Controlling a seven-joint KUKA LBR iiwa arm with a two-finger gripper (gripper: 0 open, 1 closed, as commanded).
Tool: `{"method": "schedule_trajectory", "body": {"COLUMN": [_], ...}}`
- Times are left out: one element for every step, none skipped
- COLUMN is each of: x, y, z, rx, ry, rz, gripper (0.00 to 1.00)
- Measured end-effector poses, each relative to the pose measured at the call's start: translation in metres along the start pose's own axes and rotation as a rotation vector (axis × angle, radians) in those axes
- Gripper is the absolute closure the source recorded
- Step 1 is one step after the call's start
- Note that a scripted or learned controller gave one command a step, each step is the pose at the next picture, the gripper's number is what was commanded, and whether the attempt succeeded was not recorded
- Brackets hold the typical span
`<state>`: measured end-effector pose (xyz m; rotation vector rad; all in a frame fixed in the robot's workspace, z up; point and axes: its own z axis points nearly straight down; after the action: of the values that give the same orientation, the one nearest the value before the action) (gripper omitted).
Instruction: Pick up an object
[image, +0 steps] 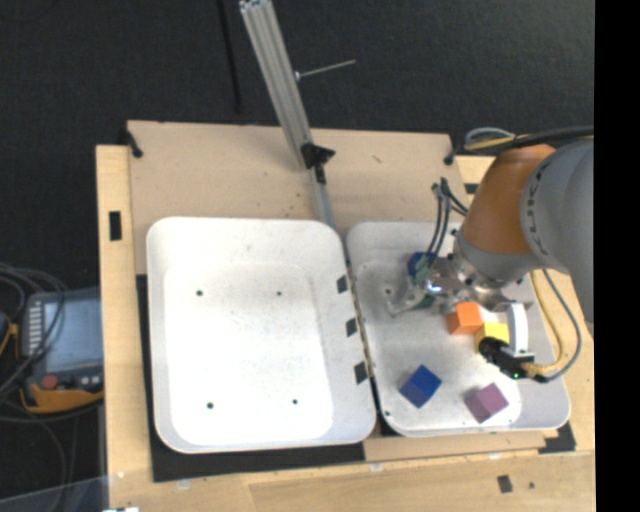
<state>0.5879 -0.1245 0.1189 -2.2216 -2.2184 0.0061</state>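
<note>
Arm over the right bin (545, 415).
Gripper (408, 298) grip state cannot be told; blue cube (420, 385) and purple cube (487, 401) lie near.

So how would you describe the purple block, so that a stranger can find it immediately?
Look at the right bin, the one where the arm reaches in. Near its front right corner lies the purple block, to the right of the blue block. The orange block sits farther back, near the tool.
</note>
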Motion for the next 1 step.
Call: {"method": "schedule_trajectory", "body": {"x": [-0.0016], "y": [0.0007], "z": [0.022], "rx": [-0.005], "ry": [-0.001], "rz": [0.002], "gripper": [0.0]}}
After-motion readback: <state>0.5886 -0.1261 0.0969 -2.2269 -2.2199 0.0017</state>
